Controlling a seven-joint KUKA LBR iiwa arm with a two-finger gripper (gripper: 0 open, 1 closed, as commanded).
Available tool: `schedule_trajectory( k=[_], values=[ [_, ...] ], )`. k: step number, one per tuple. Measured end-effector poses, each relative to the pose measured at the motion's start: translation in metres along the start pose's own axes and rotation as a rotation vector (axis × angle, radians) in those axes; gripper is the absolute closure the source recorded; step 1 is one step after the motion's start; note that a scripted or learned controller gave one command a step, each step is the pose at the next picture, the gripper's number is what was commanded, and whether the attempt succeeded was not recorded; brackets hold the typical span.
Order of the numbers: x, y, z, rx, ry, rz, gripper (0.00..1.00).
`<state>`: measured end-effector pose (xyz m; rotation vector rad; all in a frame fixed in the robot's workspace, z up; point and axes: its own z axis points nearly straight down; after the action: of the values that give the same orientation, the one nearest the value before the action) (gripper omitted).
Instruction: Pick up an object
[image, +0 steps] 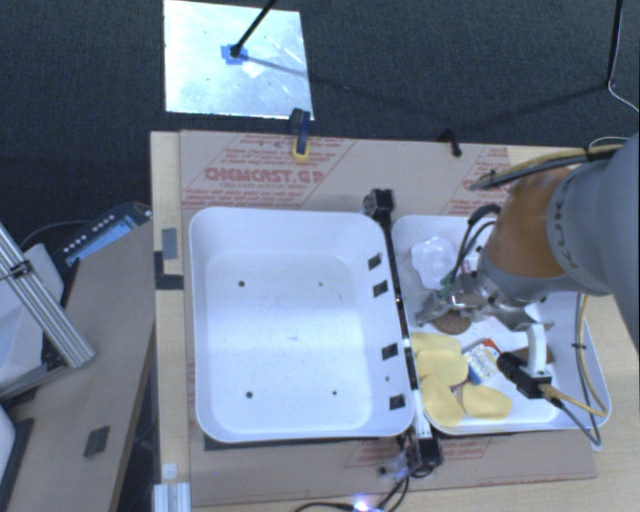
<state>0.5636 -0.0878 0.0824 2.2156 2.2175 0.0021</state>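
Note:
The right bin (590, 375) holds several small items. A crumpled clear plastic piece (432, 258) lies at its far left. Yellow chip-like pieces (441, 358) sit at the near left, with one more (486, 401) beside them. A small red, white and blue packet (483, 358) lies between them. My gripper (447, 305) is down in this bin, over a brown round object (455, 323) that it partly hides. The grey arm with its orange band (525, 235) reaches in from the right.
The left bin (290, 320) stands beside the right one, with black clips (381, 288) along their shared wall. Both rest on a cardboard sheet (265, 170). A black and yellow cable (560, 395) trails over the right bin's near corner. A shiny metal plate (235, 60) lies beyond the bench.

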Motion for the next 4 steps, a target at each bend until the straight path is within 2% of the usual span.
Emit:
schedule_trajectory(
  k=[1,4],
  values=[
    [0.001,0.003,-0.017,-0.007,0.002,-0.001,1.0],
    [0.002,0.005,-0.048,-0.012,0.004,-0.002,1.0]
  ],
)
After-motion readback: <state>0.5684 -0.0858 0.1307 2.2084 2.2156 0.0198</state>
